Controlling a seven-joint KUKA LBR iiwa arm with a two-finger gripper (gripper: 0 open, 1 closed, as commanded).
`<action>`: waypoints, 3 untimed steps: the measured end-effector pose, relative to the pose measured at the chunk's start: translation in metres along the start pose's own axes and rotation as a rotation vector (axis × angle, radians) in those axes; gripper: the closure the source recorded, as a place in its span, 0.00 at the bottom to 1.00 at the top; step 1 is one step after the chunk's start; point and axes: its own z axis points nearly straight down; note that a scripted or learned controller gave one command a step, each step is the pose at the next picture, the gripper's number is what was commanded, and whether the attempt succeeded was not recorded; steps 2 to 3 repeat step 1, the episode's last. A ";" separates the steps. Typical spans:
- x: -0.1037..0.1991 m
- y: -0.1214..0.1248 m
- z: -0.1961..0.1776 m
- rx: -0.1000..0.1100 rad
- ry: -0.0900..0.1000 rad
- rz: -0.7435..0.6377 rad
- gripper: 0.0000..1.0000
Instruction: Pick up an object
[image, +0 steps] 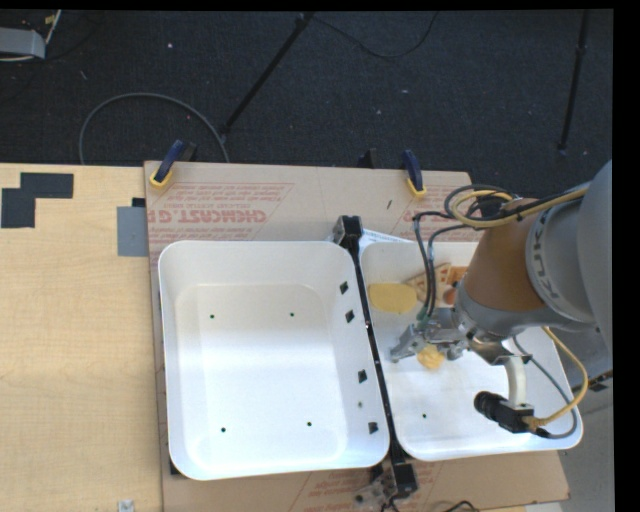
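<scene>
The gripper (428, 345) is sitting low in the right bin (470, 440), its fingers clenched on a small yellow object (430, 358), while a larger yellow piece (392, 296) is lying just behind it and the arm (520, 270) is reaching in from the right.

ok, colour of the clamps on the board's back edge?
Yellow with blue handles, in the camera view.

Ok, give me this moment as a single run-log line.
arm: over right bin | gripper: down among items | nearby: yellow piece, tan piece | left bin: untouched | grasp: unconfirmed
</scene>
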 end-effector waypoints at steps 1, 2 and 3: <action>-0.002 0.000 -0.012 -0.003 -0.001 0.004 1.00; -0.002 0.000 -0.012 -0.003 -0.001 0.004 1.00; -0.002 0.000 -0.012 -0.003 -0.001 0.004 1.00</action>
